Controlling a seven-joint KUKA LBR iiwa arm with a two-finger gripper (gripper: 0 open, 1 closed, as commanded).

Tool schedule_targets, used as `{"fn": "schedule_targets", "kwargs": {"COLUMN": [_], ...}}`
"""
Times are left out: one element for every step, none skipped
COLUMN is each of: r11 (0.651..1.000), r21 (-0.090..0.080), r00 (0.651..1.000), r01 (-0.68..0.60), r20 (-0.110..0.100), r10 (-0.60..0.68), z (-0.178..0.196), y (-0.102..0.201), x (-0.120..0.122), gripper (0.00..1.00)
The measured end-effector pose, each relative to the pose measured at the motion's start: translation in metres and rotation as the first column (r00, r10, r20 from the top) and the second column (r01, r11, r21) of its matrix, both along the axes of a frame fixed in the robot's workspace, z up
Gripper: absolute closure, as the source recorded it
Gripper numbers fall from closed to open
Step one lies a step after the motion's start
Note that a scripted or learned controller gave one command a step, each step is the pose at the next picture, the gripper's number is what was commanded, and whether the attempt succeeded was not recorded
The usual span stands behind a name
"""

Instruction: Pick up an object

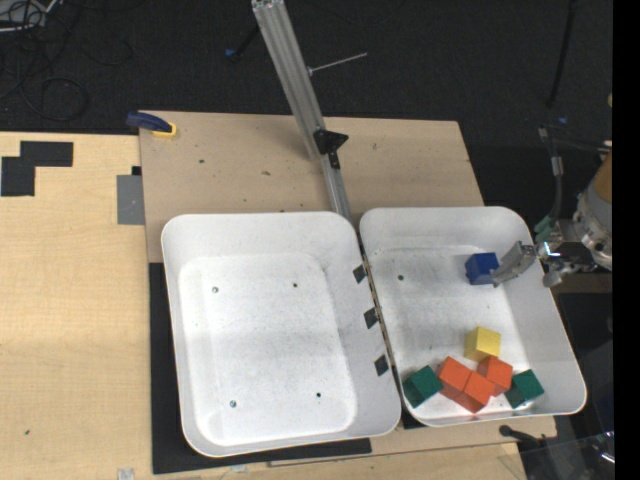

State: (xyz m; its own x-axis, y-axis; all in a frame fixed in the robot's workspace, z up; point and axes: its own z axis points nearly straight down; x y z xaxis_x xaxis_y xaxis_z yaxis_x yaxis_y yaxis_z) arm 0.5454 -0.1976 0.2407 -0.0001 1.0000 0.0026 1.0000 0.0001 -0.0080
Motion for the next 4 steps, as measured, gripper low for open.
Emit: {"fn": "schedule_targets", "kwargs": {"r11": [1.0,1.0,1.0,1.0], "r21": [-0.001,0.0,0.001,-0.001], "r00": [1.0,1.0,1.0,1.0], "r01": [0.001,0.001,0.001,0.002], "r20": [0.005,-0.001,-0.001,0.007], "r10": [-0.001,-0.001,-0.001,-0.002], "z": [0.003,-0.053,-0.099,-0.149], "y": [0.0,-0.005,-0.002,-0.002], "x": [0.001,-0.009,-0.017,-0.016], "gripper": [0.0,0.0,0.0,0.0]}}
